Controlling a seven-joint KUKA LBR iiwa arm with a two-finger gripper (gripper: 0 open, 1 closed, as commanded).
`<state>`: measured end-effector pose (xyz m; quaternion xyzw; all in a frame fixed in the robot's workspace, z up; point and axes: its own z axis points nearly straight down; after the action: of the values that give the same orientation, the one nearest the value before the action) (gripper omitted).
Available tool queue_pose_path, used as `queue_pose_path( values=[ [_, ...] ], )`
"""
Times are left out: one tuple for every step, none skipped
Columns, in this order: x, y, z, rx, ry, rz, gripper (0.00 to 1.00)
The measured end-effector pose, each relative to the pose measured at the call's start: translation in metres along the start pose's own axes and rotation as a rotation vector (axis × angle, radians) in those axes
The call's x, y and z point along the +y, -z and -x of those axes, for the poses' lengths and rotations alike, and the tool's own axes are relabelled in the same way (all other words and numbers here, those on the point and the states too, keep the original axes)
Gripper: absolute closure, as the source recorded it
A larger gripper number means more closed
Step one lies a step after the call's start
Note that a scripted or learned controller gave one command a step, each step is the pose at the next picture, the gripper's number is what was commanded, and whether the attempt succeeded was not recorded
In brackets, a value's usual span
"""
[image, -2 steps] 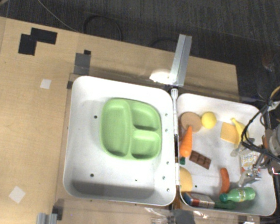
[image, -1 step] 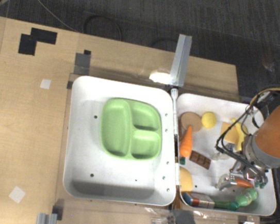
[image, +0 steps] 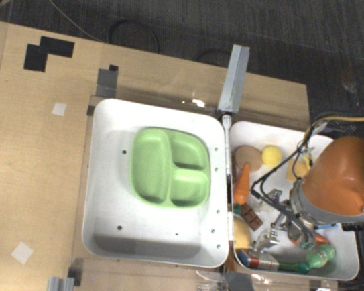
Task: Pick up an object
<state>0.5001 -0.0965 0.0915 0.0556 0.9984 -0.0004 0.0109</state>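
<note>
The arm [image: 343, 176] reaches in from the right and hangs low over the right bin [image: 347, 264], its orange band above the near half of that bin. Below the band the wrist ends in the gripper [image: 275, 235], a tangle of grey metal and black cable set down among the clutter. Whether it is open or closed, and whether anything sits in it, I cannot tell: the parts are small and blurred against the things beneath.

The right bin is crowded. A yellow ball [image: 271, 154] lies near its far wall, with a tan rounded thing [image: 247, 156] just beside it on the left. An orange carrot [image: 242, 183] runs along the left wall, close to the divider. A small brown block [image: 250, 217] lies near the gripper's left side. A green bottle [image: 315, 259] lies along the near wall under the wrist, and a pen-like stick [image: 263, 261] with a red end rests at the near-left corner, just below the gripper. A pale yellow thing [image: 241, 236] sits at the left wall, perhaps a sponge.

The left bin [image: 108, 164] holds a green divided tray [image: 168, 167], lying flat in its middle, well apart from the gripper. Both bins rest on a wooden bench [image: 22, 172].
</note>
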Motion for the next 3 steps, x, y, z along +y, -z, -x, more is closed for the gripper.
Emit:
queue_pose_path(
  values=[
    [0.005, -0.001, 0.031, 0.005, -0.076, 0.0, 0.0],
    [0.016, -0.006, 0.124, 0.01, -0.073, 0.001, 0.0],
    [0.012, -0.003, 0.071, 0.007, -0.171, 0.0, 0.0]
  ],
)
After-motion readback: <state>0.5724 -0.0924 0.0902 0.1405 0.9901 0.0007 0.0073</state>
